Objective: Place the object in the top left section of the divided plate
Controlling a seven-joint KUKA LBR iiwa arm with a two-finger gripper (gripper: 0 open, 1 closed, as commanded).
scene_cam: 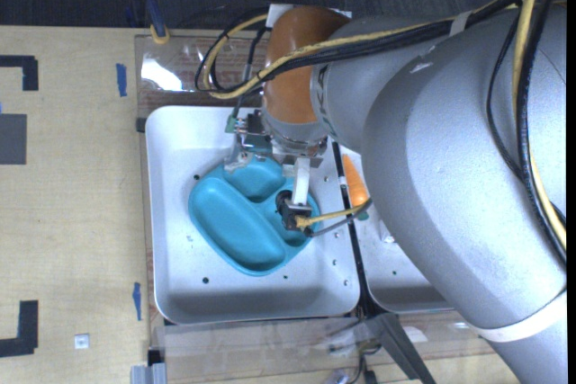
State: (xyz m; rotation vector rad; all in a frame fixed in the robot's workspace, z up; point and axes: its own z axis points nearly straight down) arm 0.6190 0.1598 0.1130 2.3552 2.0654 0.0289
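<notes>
A blue divided plate (236, 227) lies tilted in the left white bin (180, 283). Its large section faces the lower left and a smaller section (258, 180) sits at its upper right. My gripper (268, 150) hangs right over that smaller section, below the orange wrist band, and hides part of the plate's upper rim. An orange, carrot-like object (357, 184) lies just right of the wall between the two bins, apart from the gripper and partly hidden by the arm.
The grey arm covers most of the right bin (396, 288). Yellow and black cables loop above the left bin's far edge. Bare bin floor lies left of and below the plate.
</notes>
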